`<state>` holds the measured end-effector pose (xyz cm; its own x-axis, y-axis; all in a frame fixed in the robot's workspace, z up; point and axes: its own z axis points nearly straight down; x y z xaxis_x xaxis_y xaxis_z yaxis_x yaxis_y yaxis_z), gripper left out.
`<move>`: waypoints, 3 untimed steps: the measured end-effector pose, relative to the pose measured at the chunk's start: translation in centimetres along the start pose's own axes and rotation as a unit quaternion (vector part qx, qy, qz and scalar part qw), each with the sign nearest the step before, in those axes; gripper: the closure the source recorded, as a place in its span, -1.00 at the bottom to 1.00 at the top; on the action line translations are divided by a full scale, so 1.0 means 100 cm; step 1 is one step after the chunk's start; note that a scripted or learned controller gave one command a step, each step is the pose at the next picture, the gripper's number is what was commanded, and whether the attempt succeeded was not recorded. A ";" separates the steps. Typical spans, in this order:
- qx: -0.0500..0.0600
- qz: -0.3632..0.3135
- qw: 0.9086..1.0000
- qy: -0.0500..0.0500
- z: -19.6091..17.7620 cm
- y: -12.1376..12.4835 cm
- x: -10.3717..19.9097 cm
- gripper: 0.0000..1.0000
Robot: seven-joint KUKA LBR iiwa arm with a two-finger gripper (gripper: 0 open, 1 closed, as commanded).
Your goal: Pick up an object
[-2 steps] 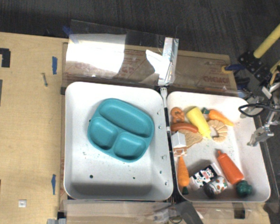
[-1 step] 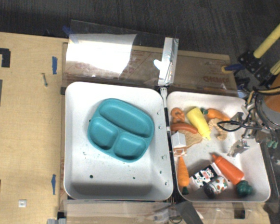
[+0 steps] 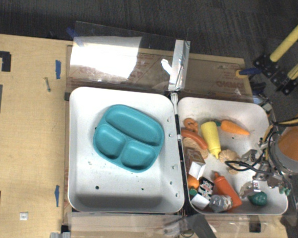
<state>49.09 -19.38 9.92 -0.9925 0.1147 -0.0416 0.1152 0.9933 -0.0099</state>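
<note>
Two white bins sat side by side on the bench, and the job of lifting something out looked barely begun. The left bin (image 3: pixel 81 136) carried a teal divided tray (image 3: pixel 128 136) lying flat near its middle, apart from the walls. The right bin (image 3: pixel 257 111) held the clutter: a yellow bottle-shaped toy (image 3: pixel 211 138), a carrot (image 3: pixel 234 128) just beside it toward the far wall, an orange-red piece (image 3: pixel 227 189) nearer the front, a small dark green ball (image 3: pixel 258 199) by the front right corner, and a few white and grey bits along the front wall that were too small to name.

The arm (image 3: pixel 293 148) reached in from the right, its orange band over the right rim of that bin. The tool (image 3: pixel 254 183) hung low among cables, just beside the green ball and near the orange-red piece. Whether it stood wide or narrow could not be told, since wiring and the wrist hid that part. Nothing could be seen lifted clear; every toy appeared to rest on the bin floor.

By my reading, the approach was under way or at its low point, while the grip itself and the lift remained to be shown. Crowding near the front corner could make a clean pick harder.
</note>
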 end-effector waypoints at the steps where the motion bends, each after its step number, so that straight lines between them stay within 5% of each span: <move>1: -0.003 0.126 0.992 0.016 -0.034 0.047 -0.094 -1.00; 2: -0.003 0.104 0.995 0.011 0.008 0.099 -0.115 -1.00; 3: -0.004 0.089 0.996 0.010 0.007 0.096 -0.095 -1.00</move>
<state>59.68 -10.99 9.50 -0.9568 0.2900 -0.0230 0.2900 0.9570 0.0034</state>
